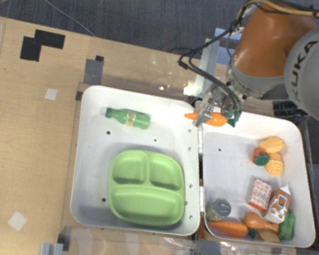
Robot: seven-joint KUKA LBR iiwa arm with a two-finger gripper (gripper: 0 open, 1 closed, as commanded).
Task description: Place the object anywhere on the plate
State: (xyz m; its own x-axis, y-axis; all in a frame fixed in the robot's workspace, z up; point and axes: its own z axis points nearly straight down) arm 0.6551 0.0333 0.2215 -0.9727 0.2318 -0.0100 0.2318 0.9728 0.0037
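Note:
A green divided plate lies in the left bin, toward its front. My gripper hangs over the back end of the wall between the two bins. It is shut on a small orange toy carrot with a green top, held crosswise between the fingers. The carrot sits above and behind the plate, to its right.
A green bottle lies at the back of the left bin. The right bin holds several toy foods: yellow and red pieces, a red packet, a carton, a can and an orange piece.

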